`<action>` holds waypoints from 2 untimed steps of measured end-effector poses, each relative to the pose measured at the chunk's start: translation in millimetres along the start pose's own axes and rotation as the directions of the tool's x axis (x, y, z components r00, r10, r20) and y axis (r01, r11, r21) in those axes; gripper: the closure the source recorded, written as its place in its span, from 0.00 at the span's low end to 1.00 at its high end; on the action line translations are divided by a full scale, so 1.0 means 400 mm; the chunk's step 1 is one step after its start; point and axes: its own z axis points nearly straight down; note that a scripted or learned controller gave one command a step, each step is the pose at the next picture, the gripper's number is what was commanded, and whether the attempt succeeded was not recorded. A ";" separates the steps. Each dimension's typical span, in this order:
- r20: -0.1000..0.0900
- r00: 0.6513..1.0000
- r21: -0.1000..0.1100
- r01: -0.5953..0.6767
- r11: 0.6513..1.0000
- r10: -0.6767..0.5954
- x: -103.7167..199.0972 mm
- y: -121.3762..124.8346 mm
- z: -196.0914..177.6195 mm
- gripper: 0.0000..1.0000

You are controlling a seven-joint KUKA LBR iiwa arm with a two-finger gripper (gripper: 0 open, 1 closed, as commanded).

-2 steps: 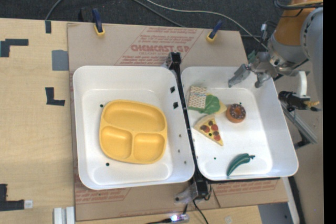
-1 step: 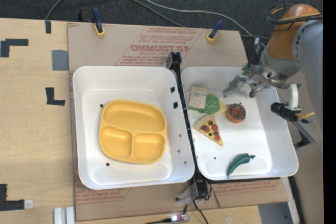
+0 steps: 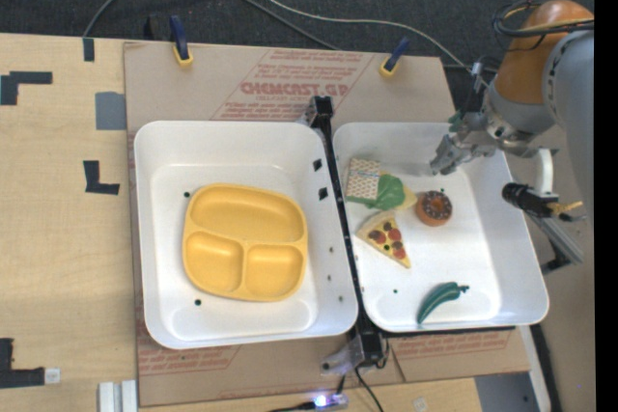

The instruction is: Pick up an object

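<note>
Nothing had been lifted yet: the gripper [image 3: 446,161] hung over the right bin [image 3: 512,289], and whether it was open or closed could not be told. The donut [image 3: 434,207] lay just below it, beside the pizza slice [image 3: 387,237]; approach and grasp remained.
</note>
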 end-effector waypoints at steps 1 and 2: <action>-0.002 1.000 -0.003 -0.002 1.000 0.002 -0.002 -0.013 -0.111 1.00; -0.002 1.000 -0.004 -0.001 1.000 0.001 0.006 -0.015 -0.268 1.00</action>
